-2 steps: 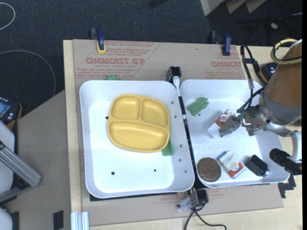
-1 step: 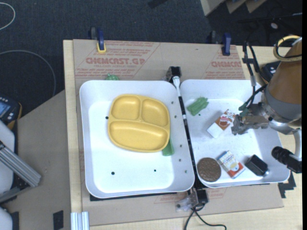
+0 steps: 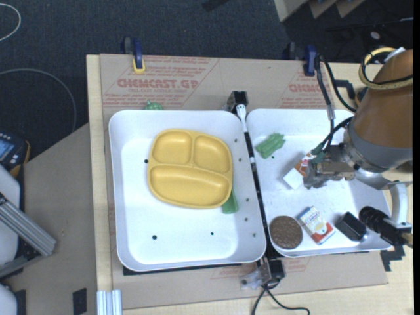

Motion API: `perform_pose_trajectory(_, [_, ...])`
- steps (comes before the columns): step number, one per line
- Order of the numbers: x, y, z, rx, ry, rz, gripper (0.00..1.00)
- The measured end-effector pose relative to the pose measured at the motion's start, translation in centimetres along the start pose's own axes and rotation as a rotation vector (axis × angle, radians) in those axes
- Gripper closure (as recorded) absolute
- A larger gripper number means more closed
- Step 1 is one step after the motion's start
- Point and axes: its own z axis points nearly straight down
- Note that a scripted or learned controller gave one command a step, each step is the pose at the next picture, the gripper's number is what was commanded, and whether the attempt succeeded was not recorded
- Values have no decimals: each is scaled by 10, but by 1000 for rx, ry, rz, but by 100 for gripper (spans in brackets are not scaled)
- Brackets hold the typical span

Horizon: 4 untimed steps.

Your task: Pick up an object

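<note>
A bench [image 3: 197, 77] covered in brown printed board carries two shallow white bins side by side over dark carpet. In the right bin [image 3: 289, 123] the tool [image 3: 314, 174] sits low over a small white and red object [image 3: 296, 174] near the bin's middle; whether it is gripping cannot be told. Nearby lie a green piece [image 3: 270, 144], a brown disc [image 3: 286, 231], a small red and white packet [image 3: 314, 222] and a black block [image 3: 350, 226]. The left bin [image 3: 131, 176] holds a yellow divided plate [image 3: 190, 168].
</note>
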Motion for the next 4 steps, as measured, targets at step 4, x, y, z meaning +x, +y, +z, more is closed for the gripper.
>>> perform_pose_trajectory(4, [189,0,10,12,-3,9,100])
